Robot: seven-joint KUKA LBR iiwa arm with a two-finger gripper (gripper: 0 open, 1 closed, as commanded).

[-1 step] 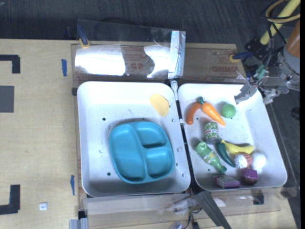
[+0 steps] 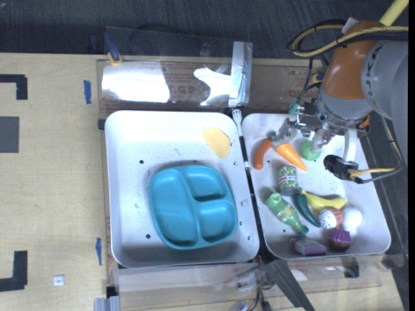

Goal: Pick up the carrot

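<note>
The carrot (image 2: 290, 156) lies in the right bin (image 2: 379, 229), near its upper left corner beside an orange pepper (image 2: 261, 153), as the arm's tool (image 2: 305, 129) hangs directly above it, whether spread or closed impossible to tell, with a blue divided plate (image 2: 192, 204) in the left bin (image 2: 123, 173).

The arm (image 2: 369, 63) is running off the right edge and the top, so its upper part is cut away; the gripper (image 2: 310, 135) is hanging under the wrist, and its fingers are blurring into the metal around them, too small to read; a green thing (image 2: 311, 149) just below the gripper is staying too blurred to name; further below, the small toys (image 2: 321, 229) are crowding and overlapping, some hiding parts of others; the right bin (image 2: 382, 222) is reaching almost to the picture's edge.
</note>
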